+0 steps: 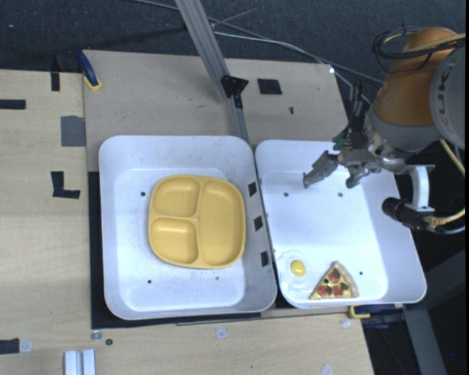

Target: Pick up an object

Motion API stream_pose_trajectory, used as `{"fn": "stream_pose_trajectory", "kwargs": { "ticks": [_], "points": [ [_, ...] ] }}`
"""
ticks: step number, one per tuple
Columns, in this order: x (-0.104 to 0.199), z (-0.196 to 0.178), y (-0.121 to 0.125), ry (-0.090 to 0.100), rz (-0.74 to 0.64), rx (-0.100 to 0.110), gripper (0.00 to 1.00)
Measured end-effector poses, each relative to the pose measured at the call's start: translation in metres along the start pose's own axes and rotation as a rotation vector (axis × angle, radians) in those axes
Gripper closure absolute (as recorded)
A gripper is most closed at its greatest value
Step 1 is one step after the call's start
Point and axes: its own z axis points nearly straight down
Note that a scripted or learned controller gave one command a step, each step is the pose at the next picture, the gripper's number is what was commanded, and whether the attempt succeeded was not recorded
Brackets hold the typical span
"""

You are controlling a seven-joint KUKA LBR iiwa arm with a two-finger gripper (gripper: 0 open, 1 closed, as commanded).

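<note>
A single fixed camera looks down at a slant from above the desk (pixel 180 92). It stands far enough back to take in both white bins (pixel 117 209) side by side, with the arm (pixel 414 92) entering from the right.

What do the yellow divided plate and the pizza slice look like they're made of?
Yellow divided plate: looks like molded plastic, matte, one even color with soft rounded compartment ridges. Pizza slice: probably a plastic or rubber toy, with flat painted-looking red toppings; too small to be sure.
</note>
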Motion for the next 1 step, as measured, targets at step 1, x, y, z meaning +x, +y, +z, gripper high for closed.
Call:
{"fn": "stream_pose_trajectory", "kwargs": {
  "ticks": [1],
  "points": [
    [0.0098,0.0522,0.0034,-0.001,0.000,0.003,0.00]
  ]
}}
